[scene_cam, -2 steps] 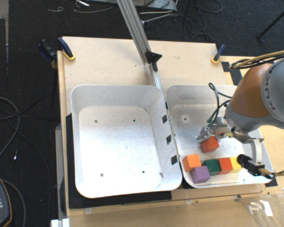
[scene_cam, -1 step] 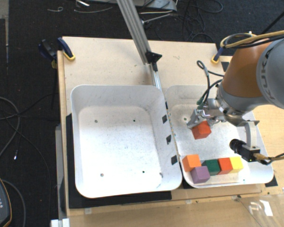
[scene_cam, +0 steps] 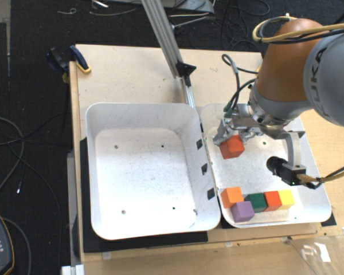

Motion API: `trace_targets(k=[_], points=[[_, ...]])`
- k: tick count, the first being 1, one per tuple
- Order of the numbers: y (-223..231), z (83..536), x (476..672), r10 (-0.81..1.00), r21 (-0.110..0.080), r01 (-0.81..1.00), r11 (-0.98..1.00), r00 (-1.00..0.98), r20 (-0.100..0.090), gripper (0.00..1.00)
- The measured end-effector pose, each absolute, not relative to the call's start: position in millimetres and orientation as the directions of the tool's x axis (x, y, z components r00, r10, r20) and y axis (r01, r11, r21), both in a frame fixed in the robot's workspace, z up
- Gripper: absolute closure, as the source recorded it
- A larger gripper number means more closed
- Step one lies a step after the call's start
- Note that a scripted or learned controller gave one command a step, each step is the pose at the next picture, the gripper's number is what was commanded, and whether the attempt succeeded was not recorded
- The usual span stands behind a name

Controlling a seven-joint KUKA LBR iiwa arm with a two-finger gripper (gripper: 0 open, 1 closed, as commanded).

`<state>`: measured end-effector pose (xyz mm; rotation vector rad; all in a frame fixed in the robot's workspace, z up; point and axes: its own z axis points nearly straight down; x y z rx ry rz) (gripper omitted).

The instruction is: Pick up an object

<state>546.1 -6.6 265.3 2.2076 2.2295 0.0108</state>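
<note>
My gripper (scene_cam: 232, 135) hangs over the back part of the right bin (scene_cam: 309, 211). It is shut on a red-orange block (scene_cam: 233, 147), which sits tilted between the fingers, just below the wrist. Along the bin's front edge lies a row of blocks: orange (scene_cam: 231, 196), purple (scene_cam: 242, 211), green (scene_cam: 257, 202), red (scene_cam: 272, 200) and yellow (scene_cam: 286, 198). The grey arm with its orange band (scene_cam: 286, 56) reaches in from the right and hides the back right of the bin.
The left bin (scene_cam: 97, 153) lies beside the right one, their rims touching. A slanted metal rail (scene_cam: 163, 33) runs from the top down to the bins' joint. A black cable fitting (scene_cam: 284, 171) hangs over the right bin.
</note>
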Motion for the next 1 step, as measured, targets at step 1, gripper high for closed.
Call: trace_targets(k=[1], points=[[77.7,247.6,533.3,1.000,-0.003,1.000,0.010,-0.010,0.002,1.00]])
